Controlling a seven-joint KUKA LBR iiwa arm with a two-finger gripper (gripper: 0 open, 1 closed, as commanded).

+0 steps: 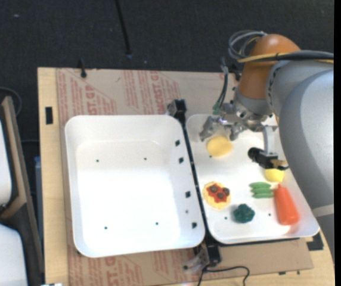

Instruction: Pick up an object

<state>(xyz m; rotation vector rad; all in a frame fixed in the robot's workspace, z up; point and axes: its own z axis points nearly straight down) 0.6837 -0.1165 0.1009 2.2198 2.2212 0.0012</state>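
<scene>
My gripper hangs over the far end of the right bin, and its two grey fingers are spread apart, so it is open. Directly beneath the fingertips lies a pale yellow rounded object on the bin floor; I see nothing clamped between the fingers. Nearer the front sit a small yellow disc with red topping, a dark green broccoli-like piece, a green pod, an orange carrot and a small yellow piece.
The left bin stands beside the right one, with a black divider clip line between them. The arm's large grey body overhangs the right bin's right side. Cardboard lies under both bins.
</scene>
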